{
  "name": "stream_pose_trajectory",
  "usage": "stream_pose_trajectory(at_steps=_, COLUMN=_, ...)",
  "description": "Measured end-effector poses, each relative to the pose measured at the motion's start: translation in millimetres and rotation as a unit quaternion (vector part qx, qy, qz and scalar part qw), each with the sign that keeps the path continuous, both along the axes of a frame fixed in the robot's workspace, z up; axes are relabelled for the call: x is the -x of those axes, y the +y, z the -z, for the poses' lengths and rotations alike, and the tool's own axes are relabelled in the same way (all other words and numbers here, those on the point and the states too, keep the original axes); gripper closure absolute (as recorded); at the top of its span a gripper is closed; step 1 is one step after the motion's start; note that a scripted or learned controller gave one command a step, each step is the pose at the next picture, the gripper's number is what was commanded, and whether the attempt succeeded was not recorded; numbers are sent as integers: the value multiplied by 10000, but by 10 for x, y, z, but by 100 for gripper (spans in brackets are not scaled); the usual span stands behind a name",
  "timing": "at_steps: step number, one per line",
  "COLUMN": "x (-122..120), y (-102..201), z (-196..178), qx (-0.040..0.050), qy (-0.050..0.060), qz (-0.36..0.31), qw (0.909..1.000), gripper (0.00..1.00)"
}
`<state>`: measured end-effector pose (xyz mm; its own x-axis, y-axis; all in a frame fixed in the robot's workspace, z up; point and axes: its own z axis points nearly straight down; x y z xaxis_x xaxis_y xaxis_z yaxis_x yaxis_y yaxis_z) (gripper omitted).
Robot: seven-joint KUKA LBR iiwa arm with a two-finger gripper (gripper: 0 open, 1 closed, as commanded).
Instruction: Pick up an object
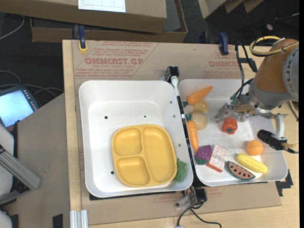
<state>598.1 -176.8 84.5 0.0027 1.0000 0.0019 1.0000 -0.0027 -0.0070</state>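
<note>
a yellow divided plate (143,155) is seen in the left bin (95,99) on the cardboard-covered bench (118,61), toy foods are scattered in the right bin (280,170), and the gripper (230,114) is lowered there with fingers spread apart just above a red pepper (229,125).

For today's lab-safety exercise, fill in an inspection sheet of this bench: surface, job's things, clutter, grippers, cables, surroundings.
Surface: board bearing left bin and right bin.
Job's things: right bin holds two carrots, red pepper, orange, corn, watermelon slice, grapes, small box.
Clutter: yellow divided tray in the left bin; green item at its edge.
Grippers: gripper just above the pepper.
Cables: black cable near the arm; another at the front edge.
Surroundings: cardboard box, screen.
</note>
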Motion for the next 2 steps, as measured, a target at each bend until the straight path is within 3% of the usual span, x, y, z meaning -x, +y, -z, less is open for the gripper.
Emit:
stream_pose_trajectory(at_steps=1, x=316, y=437, z=2, qx=-8, qy=-5, qz=-22, qw=10000, gripper=0)
stream_pose_trajectory(at_steps=2, x=293, y=413, z=-107, qx=5, qy=-39, qz=-9, qw=10000, gripper=100)
